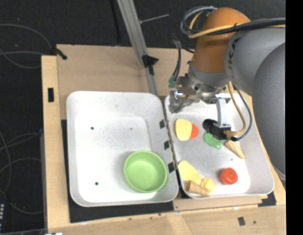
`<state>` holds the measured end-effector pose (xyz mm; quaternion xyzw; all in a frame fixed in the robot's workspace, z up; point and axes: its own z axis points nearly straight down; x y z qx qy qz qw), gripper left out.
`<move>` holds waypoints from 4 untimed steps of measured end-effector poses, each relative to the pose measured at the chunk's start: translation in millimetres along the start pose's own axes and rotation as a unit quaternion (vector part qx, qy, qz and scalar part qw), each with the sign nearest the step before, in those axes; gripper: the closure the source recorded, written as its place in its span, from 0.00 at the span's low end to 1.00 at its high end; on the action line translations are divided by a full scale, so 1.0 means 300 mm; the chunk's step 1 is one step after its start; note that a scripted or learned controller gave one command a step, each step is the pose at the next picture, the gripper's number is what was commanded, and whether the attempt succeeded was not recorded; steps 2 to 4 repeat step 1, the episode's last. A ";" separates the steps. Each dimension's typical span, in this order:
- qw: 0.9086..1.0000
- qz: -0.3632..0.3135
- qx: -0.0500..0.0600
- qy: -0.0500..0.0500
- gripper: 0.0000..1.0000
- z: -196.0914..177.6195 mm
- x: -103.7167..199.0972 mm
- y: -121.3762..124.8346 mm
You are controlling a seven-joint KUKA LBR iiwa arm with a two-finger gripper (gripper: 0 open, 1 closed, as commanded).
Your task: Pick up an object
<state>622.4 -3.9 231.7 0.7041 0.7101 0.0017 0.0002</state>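
Down at the near edge, a pale yellow wedge [187,169] and a tan crinkled piece [200,186] sit in the front corner of the right bin [256,153], touching each other. Just along from them, towards the arm's side, there's a small red tomato-like toy [229,176], on its own. Further back in that bin lies a yellow and red-orange fruit [185,130] near the dividing edge; beside it a green piece [212,140], and a tan cone [235,148] just past that. Across the divide, the left bin [92,116] has a lime-green bowl [145,171], upright, in its near corner next to the right bin. Now the gripper [179,98]: it hangs low over the back corner of the right bin, behind the yellow and red-orange fruit. How wide it stands, I can't tell from here, and I see nothing caught in it. Above it, the orange band [217,35] leads into the grey arm [261,67].
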 end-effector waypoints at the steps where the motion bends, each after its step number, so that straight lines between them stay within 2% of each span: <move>1: 1.000 0.000 0.000 0.000 1.00 -0.047 0.177 0.042; 4: 1.000 0.000 0.000 0.000 1.00 -0.047 0.177 0.042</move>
